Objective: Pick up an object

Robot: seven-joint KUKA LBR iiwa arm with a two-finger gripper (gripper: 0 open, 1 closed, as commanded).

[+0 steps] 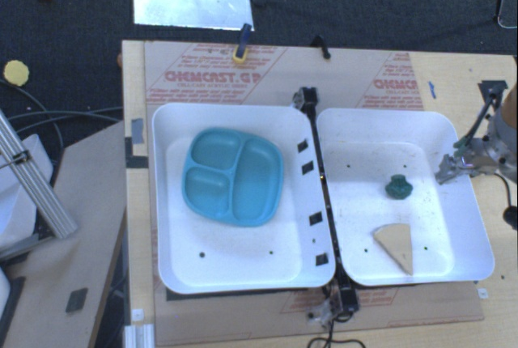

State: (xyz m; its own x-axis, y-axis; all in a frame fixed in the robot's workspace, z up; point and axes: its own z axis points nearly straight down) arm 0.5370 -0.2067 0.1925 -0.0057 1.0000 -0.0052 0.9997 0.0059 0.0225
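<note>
Small dark-green knobbly lump (pixel 397 187) near the middle of the right white bin (pixel 465 176); probably light, firm, slightly rounded, best pinched across its widest part from above. Tan wedge-shaped flat piece (pixel 395 246) just below it, apart, thin and harder to lift. Gripper (pixel 450 170) at the bin's right rim, near the lump but not touching; grip state impossible to tell. Blue divided plastic plate (pixel 233 176) in the left white bin (pixel 162 201), well clear. Nothing blocking the approach.
</note>
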